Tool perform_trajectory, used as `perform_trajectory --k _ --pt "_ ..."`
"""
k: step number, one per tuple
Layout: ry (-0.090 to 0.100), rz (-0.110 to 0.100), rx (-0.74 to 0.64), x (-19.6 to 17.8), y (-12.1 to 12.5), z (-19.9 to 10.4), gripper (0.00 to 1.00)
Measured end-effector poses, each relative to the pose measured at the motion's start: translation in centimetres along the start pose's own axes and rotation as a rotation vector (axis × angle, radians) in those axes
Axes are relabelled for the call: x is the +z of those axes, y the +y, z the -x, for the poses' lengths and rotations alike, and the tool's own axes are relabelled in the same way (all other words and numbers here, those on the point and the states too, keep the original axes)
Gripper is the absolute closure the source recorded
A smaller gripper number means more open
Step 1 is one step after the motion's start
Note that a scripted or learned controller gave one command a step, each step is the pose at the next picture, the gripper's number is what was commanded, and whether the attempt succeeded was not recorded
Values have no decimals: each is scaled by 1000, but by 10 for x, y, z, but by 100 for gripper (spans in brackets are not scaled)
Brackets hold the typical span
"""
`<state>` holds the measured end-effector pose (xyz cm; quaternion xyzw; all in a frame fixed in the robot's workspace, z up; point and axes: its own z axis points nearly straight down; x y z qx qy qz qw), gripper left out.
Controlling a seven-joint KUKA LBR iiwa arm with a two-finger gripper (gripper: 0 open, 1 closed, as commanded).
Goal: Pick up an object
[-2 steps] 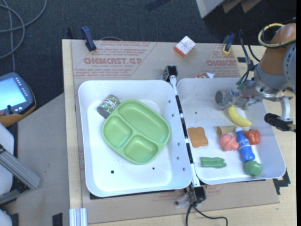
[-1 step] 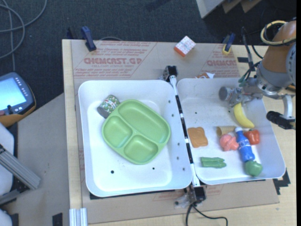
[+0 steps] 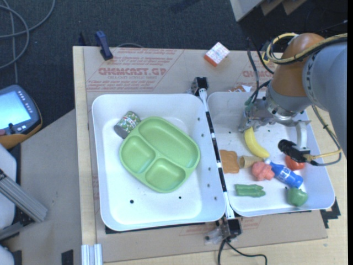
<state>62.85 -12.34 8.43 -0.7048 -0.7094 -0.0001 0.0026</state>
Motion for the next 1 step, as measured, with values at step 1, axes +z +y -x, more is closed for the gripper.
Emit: perform_trajectory --k 1 --pt "-2 14 -2 -107 -14 -72 100"
